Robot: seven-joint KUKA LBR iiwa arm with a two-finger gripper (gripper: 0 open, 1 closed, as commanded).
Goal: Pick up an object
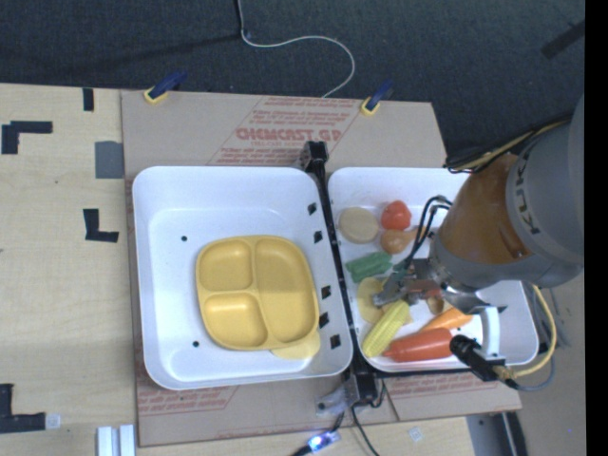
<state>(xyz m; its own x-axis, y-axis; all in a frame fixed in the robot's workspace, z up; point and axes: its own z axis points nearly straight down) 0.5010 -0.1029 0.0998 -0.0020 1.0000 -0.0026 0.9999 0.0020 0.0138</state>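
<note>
Down in the right bin [532,335], among a heap of toy food: gripper [404,288] low over the middle of the pile, just above a yellow corn cob [385,328] that lies slantwise toward the near wall. Cannot tell whether anything is caught there, nor how the end effector stands, too dark and cluttered at the tip to judge. Just beside the corn, a red pepper-like piece [418,348] stretched along the near side, and touching it an orange carrot [446,319] pointing off to the right. Up from the gripper, a green piece [366,266] against the divider, then a round beige item [359,224], a red tomato [396,215] and a small tan lump [397,240] close together near the far wall. Looming over the right half of that bin, the grey arm [556,198] with its orange band [484,217], cables trailing round it. Across the divider, the left bin [161,207], bearing a yellow three-part plate [256,288] near its middle, with a pale yellow flat piece [296,351] peeking out from under the plate's near edge. Beneath both bins, a brown cardboard sheet [285,131] with red lettering, clipped at its far corners, on a light wooden bench [57,283].
</note>
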